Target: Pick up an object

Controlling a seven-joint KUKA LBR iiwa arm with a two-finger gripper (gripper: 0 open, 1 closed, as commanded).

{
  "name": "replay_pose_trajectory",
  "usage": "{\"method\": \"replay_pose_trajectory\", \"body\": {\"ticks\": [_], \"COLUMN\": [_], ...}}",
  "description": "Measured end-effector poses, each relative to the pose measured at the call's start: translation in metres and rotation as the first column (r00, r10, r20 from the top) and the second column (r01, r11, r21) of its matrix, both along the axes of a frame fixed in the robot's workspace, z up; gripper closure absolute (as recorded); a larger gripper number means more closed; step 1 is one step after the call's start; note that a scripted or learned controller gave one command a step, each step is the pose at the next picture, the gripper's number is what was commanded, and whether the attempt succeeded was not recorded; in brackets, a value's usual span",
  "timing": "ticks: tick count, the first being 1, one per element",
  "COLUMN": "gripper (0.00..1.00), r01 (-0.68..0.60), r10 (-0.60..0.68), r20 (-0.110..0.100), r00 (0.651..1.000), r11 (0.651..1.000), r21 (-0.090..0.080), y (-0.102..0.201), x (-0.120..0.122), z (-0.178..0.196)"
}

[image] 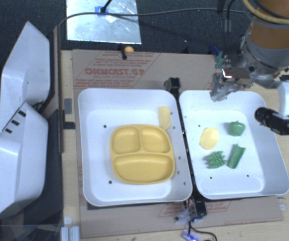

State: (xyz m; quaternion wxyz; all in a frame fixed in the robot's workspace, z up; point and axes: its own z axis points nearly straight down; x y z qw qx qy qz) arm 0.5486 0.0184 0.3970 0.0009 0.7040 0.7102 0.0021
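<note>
The arm is reaching in from the right, and its gripper (pixel 225 88) is hovering over the far edge of the right bin (pixel 272 185), above the far-left corner. Whether the gripper is open or closed cannot be made out at this slant, and nothing is showing in its grasp.

Four small pieces are lying in the right bin, well apart from the gripper: a yellow piece (pixel 209 138) near the middle, a green pepper (pixel 236 128) to its right, a knobbly green piece (pixel 214 159) nearer, and a green stick (pixel 235 156) just beside that. In the left bin (pixel 92 185) a yellow tray (pixel 142 153) is sitting, with a pale yellow piece (pixel 164 117) touching its far right corner.

These are looking like plastic toy foods: probably light, stiff and somewhat slick, not fragile. The green stick is likely the easiest target, taken across its narrow width at mid-length. The rounded pepper and the flat yellow piece may be slipping out of a pinch, so a centred, low grip would suit them better.
</note>
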Motion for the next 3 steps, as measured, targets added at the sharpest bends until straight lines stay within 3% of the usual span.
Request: {"method": "replay_pose_trajectory", "body": {"ticks": [1, 2, 3], "gripper": [1.00, 1.00, 1.00], "r01": [0.065, 0.009, 0.002], "r10": [-0.065, -0.009, -0.002], "r20": [-0.007, -0.002, -0.003], "r00": [0.998, 1.000, 1.000], "r11": [0.998, 1.000, 1.000], "r21": [-0.003, -0.001, -0.001], "y": [-0.050, -0.050, 0.021], "x": [0.044, -0.062, -0.043], "z": [-0.054, -0.041, -0.034]}}
